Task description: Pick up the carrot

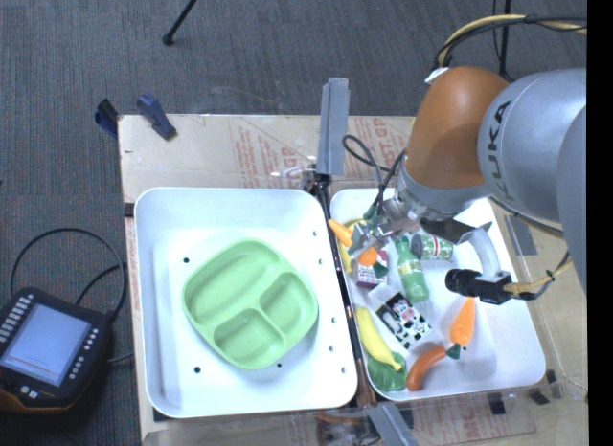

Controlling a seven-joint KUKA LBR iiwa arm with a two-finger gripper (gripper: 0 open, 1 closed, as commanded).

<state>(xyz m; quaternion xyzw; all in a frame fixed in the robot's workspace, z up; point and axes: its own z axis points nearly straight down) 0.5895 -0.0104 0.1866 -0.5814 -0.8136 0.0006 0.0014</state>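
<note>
Grey arm [536, 147] overhead, gripper [369, 240] just left of the green bottle [413, 277], open or closed I cannot tell; carrot [464, 321] lies right of that bottle, probably light, stiff and slick, best pinched across its thick middle.

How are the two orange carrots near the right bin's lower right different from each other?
The upright carrot stands almost vertical in the picture, while the lower carrot lies at a slant. The upright carrot is a lighter orange; the lower carrot looks redder. The upright carrot sits nearer the bin's right wall; the lower carrot lies beside the banana. Both have green tops and lie in the right bin.
</note>
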